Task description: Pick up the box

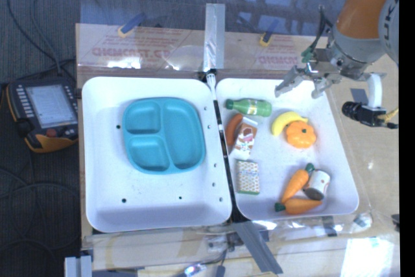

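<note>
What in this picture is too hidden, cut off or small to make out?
- Box: camera view, print too small to read.
- Lower carrot: partly covered by the upper carrot and the can.
- Arm: cut off by the top and right edges.
- Carton: label too blurred to read.
- Pendant screen: washed out.

Slanted overhead view of both bins (pixel 91 159)

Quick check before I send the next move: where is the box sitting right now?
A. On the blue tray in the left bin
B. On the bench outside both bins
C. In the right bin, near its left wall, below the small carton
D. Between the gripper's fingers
C. The box lies flat in the right bin by its left wall, just below the small carton, while the gripper is up over the bin's far edge.
</note>
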You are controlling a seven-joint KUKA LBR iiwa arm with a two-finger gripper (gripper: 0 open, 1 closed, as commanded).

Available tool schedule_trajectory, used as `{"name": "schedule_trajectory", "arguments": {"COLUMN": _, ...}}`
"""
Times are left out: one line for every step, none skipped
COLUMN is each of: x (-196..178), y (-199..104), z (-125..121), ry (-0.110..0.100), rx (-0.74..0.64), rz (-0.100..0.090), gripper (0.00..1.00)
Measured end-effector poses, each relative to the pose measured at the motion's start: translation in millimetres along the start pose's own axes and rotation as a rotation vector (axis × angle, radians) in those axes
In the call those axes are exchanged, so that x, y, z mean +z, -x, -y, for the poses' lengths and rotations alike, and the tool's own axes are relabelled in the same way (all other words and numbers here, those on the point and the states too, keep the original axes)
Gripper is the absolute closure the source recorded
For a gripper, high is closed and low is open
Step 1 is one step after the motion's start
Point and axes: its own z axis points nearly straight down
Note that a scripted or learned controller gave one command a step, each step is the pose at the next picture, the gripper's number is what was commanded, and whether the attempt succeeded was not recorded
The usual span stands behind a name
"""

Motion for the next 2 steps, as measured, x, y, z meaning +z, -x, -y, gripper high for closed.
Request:
{"name": "schedule_trajectory", "arguments": {"x": 33.7, "y": -12.5, "z": -34.6, "ry": 0.000, "rx": -0.018, "rz": 0.003, "gripper": 0.00}}
{"name": "schedule_trajectory", "arguments": {"x": -14.4, "y": 12.1, "z": 85.1, "ry": 0.000, "rx": 0.037, "rz": 0.002, "gripper": 0.00}}
